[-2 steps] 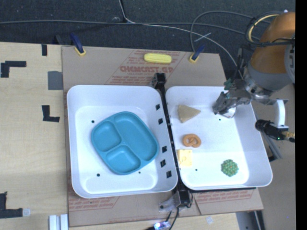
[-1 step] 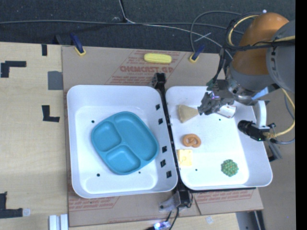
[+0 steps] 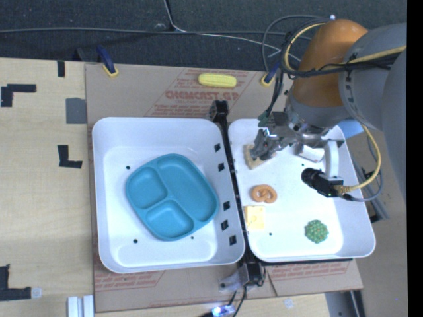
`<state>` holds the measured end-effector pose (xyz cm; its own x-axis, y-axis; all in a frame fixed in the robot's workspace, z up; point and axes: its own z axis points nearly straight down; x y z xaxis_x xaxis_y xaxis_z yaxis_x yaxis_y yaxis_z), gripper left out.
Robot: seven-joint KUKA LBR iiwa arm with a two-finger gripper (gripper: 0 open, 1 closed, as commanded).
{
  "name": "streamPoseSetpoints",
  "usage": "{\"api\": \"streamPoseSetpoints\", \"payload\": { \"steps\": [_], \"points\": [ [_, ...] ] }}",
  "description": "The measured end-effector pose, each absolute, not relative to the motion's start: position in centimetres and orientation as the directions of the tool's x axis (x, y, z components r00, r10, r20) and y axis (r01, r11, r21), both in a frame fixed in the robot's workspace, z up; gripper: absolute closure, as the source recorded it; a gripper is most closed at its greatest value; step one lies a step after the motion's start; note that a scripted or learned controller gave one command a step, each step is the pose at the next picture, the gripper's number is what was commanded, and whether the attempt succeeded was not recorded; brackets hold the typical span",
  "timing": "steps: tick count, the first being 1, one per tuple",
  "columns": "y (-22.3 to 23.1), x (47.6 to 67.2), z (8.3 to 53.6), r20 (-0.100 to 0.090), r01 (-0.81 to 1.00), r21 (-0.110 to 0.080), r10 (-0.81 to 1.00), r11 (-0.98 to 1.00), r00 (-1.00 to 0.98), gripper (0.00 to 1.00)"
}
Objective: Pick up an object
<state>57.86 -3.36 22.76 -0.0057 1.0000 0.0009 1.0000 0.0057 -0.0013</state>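
Tan flat piece (image 3: 250,156) at ten o'clock in right white bin (image 3: 357,246); jaws (image 3: 262,144) directly over it, spread unreadable.

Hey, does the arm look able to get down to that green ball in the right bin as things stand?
Probably yes. The green ball lies alone near the right bin's front corner, open from above. The gripper hangs over the bin's far side, with just the pretzel lying between.

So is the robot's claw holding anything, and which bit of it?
Cannot tell. The gripper is down at a tan item by the right bin's left wall, but any grip is hidden.
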Motion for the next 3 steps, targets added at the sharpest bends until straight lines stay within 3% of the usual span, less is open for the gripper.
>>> {"api": "streamPoseSetpoints", "payload": {
  "steps": [2,3],
  "points": [
    [7.3,59.0,23.8,0.002,1.000,-0.002,1.000,0.007,-0.007,1.00],
    [6.9,59.0,23.8,-0.001,1.000,-0.002,1.000,0.003,-0.003,0.00]
  ]
}}
